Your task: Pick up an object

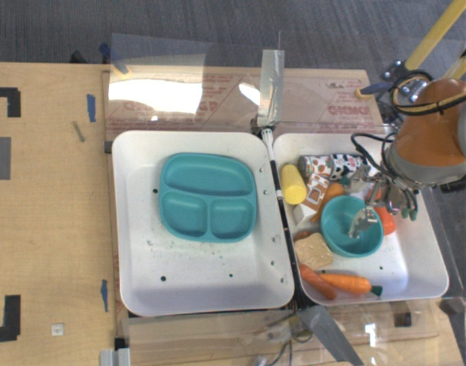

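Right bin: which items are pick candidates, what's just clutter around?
Job-relevant:
gripper over the teal bowl
carrot
yellow cylinder
bread slice
printed carton

Lying about:
teal divided plate in the left bin
clear plastic sheet

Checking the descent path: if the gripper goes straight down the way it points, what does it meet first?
Most likely the teal bowl: the gripper hangs over its inside, pointing down. Depth is hard to judge from this slanted view.

A teal divided plate [208, 197] lies in the left white bin [133, 280] on a plywood bench [42, 204].
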Robot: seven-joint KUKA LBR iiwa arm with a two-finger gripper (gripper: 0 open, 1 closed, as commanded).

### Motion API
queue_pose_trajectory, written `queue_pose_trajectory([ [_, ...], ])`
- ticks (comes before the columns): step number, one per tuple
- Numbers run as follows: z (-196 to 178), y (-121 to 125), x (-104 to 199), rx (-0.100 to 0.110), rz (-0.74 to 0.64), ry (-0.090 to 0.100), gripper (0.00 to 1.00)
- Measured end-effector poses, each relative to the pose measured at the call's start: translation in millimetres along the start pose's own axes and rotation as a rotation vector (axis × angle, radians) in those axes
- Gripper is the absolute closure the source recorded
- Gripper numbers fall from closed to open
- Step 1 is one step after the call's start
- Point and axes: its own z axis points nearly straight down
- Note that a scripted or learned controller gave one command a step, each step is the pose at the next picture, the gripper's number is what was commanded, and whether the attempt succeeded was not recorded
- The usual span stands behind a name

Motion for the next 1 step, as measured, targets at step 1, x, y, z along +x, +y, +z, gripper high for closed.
queue_pose_trajectory([
  [1,-0.4,-32.0,45.7,0.001,0.134,0.003,0.0],
])
